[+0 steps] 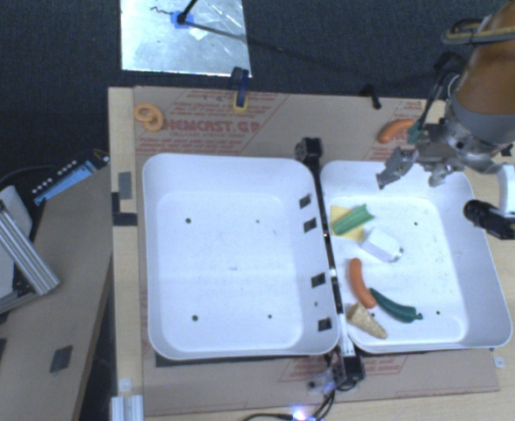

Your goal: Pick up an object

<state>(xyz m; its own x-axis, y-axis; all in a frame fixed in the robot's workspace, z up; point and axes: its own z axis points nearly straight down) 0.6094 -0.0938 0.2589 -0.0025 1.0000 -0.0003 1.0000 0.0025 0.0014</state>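
Worktop [266, 117]: cardboard sheet, dark floor beyond.
Bins: two; five items in the right bin [468, 261].
Hand [412, 169]: fingers apart, I see nothing held.

We note the arm [501, 68] is cut off by the right and top edges, its base out of frame. An orange item [396, 131] behind the right bin [481, 270] is partly hidden by the gripper [412, 171]; we cannot identify it.
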